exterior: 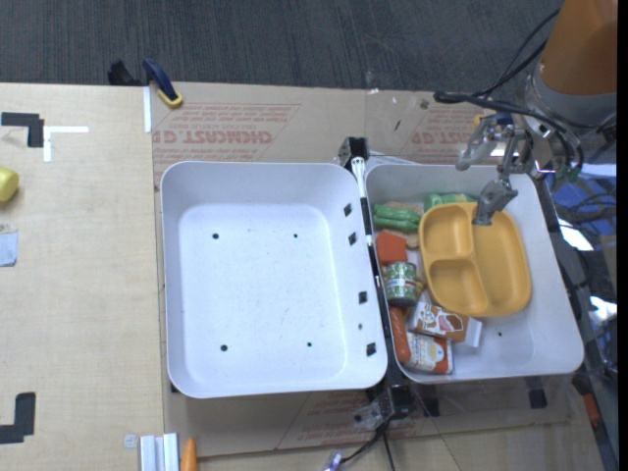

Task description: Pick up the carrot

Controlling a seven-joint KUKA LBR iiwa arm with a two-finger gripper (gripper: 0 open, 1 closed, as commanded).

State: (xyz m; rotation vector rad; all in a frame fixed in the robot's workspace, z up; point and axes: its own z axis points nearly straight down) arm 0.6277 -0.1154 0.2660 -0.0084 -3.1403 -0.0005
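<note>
Carrot (392, 245) mostly buried under the yellow tray (475, 260) and cans; can't tell the jaws' (494, 199) state.

Below me I count 2 shallow white plastic bins: left one (260, 189), right one (549, 346). In the right: 1 yellow divided plastic tray (476, 263), 1 small can w/ green label (400, 283), 1 orange carrot (392, 247), 1 red-and-white snack packet (432, 337).

Even overhead light, soft shadows, mild blur
</note>
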